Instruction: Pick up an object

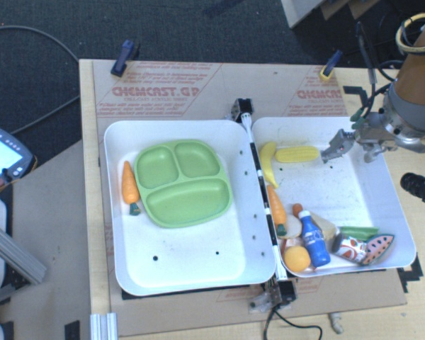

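Note:
My gripper hangs over the far part of the right bin, just right of a yellow corn cob. Its two fingers stand apart, open, with nothing between them. A yellow banana lies beside the corn at the bin's left wall. Along the near edge sit a carrot, a blue bottle, an orange ball, a green piece, a small can and a striped fish-shaped toy.
The left bin holds a green divided plate and a second carrot by its left wall. A black clamp sits where the bins meet at the far side. Bare white floor lies under and near my gripper.

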`<state>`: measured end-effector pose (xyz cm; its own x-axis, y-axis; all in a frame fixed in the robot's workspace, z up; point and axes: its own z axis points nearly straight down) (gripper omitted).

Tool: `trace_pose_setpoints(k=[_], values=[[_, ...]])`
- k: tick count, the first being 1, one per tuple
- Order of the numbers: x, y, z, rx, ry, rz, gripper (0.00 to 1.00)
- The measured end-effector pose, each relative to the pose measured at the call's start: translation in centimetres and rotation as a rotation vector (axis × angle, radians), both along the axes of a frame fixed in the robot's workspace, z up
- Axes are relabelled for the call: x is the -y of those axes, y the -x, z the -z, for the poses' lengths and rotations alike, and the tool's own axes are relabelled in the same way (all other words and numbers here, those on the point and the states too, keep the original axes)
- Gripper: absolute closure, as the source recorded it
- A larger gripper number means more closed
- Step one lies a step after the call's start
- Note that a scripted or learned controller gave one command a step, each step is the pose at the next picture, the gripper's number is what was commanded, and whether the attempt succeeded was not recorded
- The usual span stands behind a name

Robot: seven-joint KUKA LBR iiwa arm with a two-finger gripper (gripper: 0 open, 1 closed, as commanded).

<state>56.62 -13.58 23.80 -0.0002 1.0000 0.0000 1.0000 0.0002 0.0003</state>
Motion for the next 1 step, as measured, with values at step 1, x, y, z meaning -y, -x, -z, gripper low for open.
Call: trace_pose_setpoints(k=[1], values=[[-5.32,1.48,5.42,-0.003,-0.001,-0.001,0.0]])
